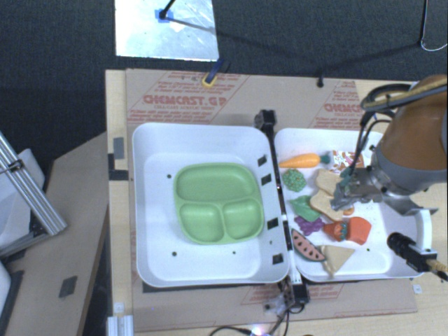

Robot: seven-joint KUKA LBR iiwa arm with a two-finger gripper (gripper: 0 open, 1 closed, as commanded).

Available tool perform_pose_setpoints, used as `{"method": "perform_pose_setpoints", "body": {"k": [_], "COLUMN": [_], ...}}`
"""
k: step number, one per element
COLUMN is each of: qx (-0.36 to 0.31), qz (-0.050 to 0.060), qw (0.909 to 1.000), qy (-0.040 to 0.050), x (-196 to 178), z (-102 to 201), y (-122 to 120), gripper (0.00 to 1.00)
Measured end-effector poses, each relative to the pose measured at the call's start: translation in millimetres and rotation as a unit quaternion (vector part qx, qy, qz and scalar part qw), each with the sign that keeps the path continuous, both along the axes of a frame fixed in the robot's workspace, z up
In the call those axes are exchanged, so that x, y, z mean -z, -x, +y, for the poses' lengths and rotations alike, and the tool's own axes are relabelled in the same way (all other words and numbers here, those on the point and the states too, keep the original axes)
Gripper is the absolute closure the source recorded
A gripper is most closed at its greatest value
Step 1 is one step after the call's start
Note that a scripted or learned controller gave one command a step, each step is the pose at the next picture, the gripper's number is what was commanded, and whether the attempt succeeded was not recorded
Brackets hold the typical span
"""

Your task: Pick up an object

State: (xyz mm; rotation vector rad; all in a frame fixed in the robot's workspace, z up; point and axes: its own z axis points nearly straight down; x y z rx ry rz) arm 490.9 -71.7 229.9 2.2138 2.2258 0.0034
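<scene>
I hang over the right bin (378, 264), my gripper (341, 200) low among the toy food, its tip touching or just above the bread (325, 205); the view is too coarse there, so I cannot tell whether my jaws are open or closed, and nothing I can see sits between them. The pile is tight, and that is the risk: the bread lies against the cracker (326, 181) at its 12 o'clock and the purple piece (309, 225) at its 7, so a close here may pinch two things, or skid off a flat slice and come up bare. Pushing down could also shove the red piece (352, 230), at my 5 o'clock, toward the wall. By my count the right bin holds one carrot (299, 162) at 10 o'clock, one broccoli (294, 180), one green leaf (303, 207), one watermelon slice (306, 246), one wedge (337, 257) and one wrapper (342, 159), perhaps, beside the others named. The left bin (161, 257) holds one green tray (217, 203) with three compartments.
</scene>
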Motion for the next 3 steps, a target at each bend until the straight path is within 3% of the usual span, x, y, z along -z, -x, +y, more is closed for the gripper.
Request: {"method": "perform_pose_setpoints", "body": {"k": [1,3], "qx": [0.000,0.002], "qz": [0.000,0.000], "qw": [1.0000,1.0000], "qy": [0.0001,0.0003], "x": [5.7,-1.2], "z": [0.2,-15.3], "y": [-9.4,-0.9], "gripper": [1.00,1.00]}}
